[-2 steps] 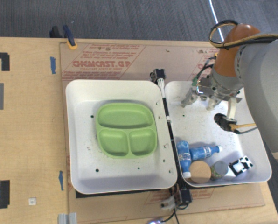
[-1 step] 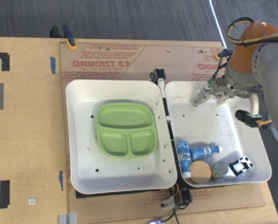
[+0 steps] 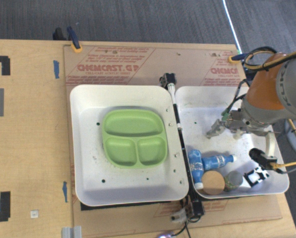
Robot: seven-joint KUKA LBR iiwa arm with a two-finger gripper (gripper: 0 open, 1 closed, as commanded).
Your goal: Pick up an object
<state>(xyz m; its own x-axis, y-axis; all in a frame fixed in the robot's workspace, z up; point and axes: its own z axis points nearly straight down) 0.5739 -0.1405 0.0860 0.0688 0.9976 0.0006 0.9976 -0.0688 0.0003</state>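
I am reaching in from the right, with my grey arm and its orange band point(image 3: 269, 90) hanging over the far right part of the right bin point(image 3: 197, 100). My gripper point(image 3: 218, 128) is pointing left over the bare white floor of that bin, near its middle, and its fingers are standing slightly apart with nothing between them. The things I could pick up are lying nearer the camera, along the near edge of the same bin. A blue and white bottle point(image 3: 207, 162) is lying on its side there, with its blue cap pointing right. A round tan lid or disc point(image 3: 213, 183) is sitting just nearer than the bottle, touching it. A greyish rounded item point(image 3: 234, 177) is resting just to the right of the disc, too blurred for me to name. A small black and white object point(image 3: 256, 176) is lying at the near right corner. In the left bin point(image 3: 83, 133), a green divided plate point(image 3: 134, 138) is lying flat in the middle, with one long compartment far and two smaller ones near.
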